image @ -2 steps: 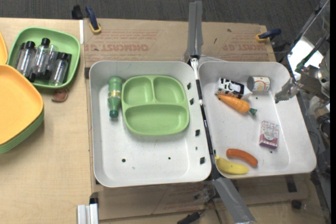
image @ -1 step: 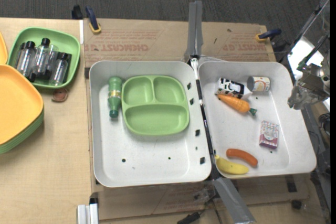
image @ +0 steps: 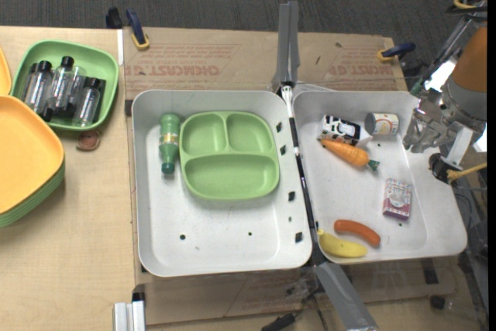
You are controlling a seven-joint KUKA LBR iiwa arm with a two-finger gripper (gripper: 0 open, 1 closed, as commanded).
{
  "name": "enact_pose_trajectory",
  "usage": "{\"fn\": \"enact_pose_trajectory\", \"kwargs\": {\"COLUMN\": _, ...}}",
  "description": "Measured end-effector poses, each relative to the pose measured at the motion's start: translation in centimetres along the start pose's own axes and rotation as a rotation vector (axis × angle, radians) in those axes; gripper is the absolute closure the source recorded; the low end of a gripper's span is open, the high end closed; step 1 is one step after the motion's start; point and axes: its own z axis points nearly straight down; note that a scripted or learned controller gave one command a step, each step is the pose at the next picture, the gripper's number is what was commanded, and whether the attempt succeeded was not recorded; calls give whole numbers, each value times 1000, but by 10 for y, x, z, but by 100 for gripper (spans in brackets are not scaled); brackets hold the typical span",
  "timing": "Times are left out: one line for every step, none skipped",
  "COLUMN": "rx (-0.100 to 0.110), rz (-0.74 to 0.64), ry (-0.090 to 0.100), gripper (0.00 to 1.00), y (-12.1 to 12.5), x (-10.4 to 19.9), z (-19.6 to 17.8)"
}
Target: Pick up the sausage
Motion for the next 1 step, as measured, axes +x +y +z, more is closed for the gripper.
{"fn": "enact_pose_trajectory", "kwargs": {"rx": 2, "rz": -3, "ry": -3, "gripper": 100, "y": 0, "x": 0, "z": -8}}
